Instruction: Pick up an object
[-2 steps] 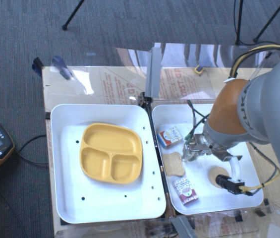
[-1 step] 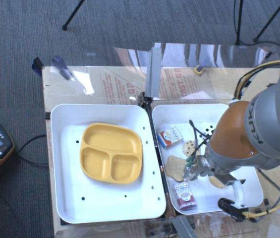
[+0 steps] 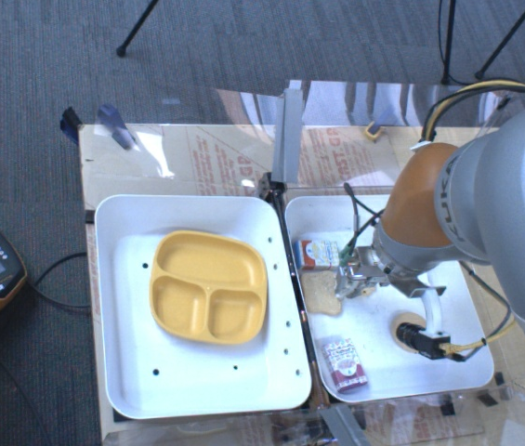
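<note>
You are looking at two white bins side by side on the surface (image 3: 150,161). The left bin (image 3: 118,249) carries a yellow divided plate (image 3: 209,285), lying flat near its centre, well apart from the arm.

The right bin (image 3: 480,342) holds the pickable items. A small carton with red and green print (image 3: 318,252) lies at about 10 o'clock of the bin. A tan, flat piece that looks like toast (image 3: 322,295) lies just below it, against the left wall. A small red and white packet (image 3: 345,364) lies at 7 o'clock, near the front rim. A tan ring-like item (image 3: 409,328) sits at about 5 o'clock, partly covered by a black fitting and cable.

The gripper (image 3: 355,277) is low over the bin's left half, at the right edge of the toast piece and just beside the carton. My judgement is that it is placed there to take one of those two. Whether the fingers are wide, narrow or holding something, you cannot tell: the wrist hardware masks them. Nothing is visibly held, so treat the pick as not yet confirmed.
</note>
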### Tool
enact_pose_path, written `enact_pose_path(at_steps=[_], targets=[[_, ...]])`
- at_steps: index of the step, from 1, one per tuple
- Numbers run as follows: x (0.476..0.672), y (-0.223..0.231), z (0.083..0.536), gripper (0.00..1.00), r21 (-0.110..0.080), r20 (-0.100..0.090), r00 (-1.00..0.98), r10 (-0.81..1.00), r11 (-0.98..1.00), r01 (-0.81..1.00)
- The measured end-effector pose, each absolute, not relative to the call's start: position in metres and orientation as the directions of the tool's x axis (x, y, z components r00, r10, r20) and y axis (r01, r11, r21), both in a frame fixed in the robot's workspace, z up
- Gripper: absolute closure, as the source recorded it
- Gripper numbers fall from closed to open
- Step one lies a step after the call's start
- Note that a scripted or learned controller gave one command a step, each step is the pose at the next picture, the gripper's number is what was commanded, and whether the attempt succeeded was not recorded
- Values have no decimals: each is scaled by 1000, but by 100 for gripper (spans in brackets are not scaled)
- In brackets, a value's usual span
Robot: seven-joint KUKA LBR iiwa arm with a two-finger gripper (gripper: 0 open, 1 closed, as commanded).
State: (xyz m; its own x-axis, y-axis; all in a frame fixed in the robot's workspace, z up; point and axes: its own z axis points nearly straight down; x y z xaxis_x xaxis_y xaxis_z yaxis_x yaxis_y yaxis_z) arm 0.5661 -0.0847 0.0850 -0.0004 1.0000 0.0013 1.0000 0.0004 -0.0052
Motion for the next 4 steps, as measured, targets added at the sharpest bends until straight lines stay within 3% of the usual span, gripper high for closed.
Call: enact_pose_path(at_steps=[1, 2, 3, 4], targets=[[514, -85, 84, 100, -8, 2, 1, 1000, -1, 1000], [564, -82, 85, 100, -5, 1, 0, 1000, 0, 1000], [512, -88, 84, 100, -9, 2, 1, 1000, -1, 1000], [545, -82, 85, 100, -6, 1, 0, 1000, 0, 1000]])
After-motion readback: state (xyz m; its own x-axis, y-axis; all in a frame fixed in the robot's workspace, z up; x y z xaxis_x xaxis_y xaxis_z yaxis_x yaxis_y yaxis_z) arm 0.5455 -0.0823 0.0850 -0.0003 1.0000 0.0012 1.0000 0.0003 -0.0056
